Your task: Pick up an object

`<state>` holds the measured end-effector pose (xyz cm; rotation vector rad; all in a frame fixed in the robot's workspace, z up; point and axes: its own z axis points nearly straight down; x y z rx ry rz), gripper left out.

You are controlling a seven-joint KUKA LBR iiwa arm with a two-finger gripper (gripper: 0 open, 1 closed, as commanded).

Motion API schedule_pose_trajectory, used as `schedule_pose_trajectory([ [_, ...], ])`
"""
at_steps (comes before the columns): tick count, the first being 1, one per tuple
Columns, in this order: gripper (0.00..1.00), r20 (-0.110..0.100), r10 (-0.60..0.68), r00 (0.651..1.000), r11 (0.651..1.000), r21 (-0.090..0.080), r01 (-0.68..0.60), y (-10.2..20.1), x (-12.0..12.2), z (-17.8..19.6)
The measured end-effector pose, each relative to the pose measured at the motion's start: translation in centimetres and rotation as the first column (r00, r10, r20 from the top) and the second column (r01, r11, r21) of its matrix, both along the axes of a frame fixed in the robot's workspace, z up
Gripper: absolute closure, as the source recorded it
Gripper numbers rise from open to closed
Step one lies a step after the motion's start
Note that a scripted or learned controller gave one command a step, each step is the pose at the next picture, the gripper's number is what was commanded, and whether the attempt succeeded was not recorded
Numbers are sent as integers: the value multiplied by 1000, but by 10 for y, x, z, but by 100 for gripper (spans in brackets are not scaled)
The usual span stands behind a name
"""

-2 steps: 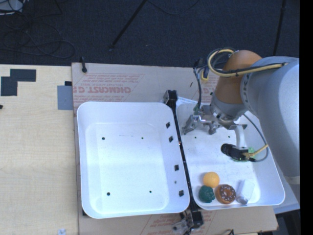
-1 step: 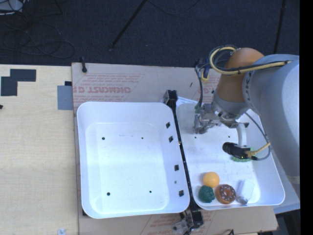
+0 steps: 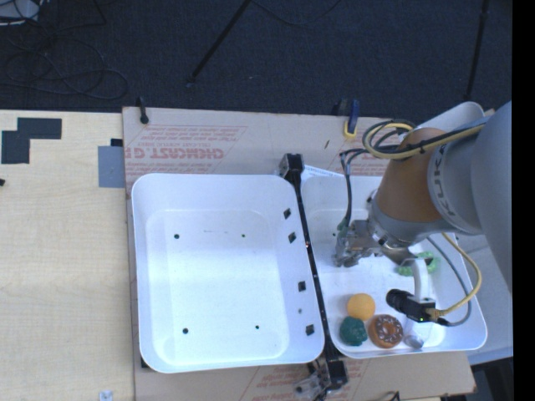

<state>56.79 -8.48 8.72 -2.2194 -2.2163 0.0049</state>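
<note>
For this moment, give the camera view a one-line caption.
Arm's tool low in right bin, above yellow ball.

Two white bins (image 3: 150, 224); one yellow ball (image 3: 361, 306); one teal ball (image 3: 353, 332); one brown doughnut-like ring (image 3: 385, 331)

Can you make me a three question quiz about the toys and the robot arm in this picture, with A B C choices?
1. Where are the toys?
A. left bin
B. right bin
C. the floor

2. What colour is the ball?
A. yellow
B. purple
C. black

3. Where is the gripper?
A. over the right bin
B. over the left bin
C. off the bench

Answers: B, the yellow ball, green toy and brown donut lie in the right bin. A, it looks yellow-orange. A, the gripper hangs above that bin, beside the left bin.
</note>
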Motion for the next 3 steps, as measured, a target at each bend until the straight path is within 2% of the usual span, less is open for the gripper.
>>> schedule_pose_trajectory([
  [1,0,3,-2,1000,1000,-1,2,-2,3,1],
  [2,0,8,4,1000,1000,-3,-4,-32,58,1],
  [3,0,4,3,1000,1000,-1,-3,-10,69,0],
])
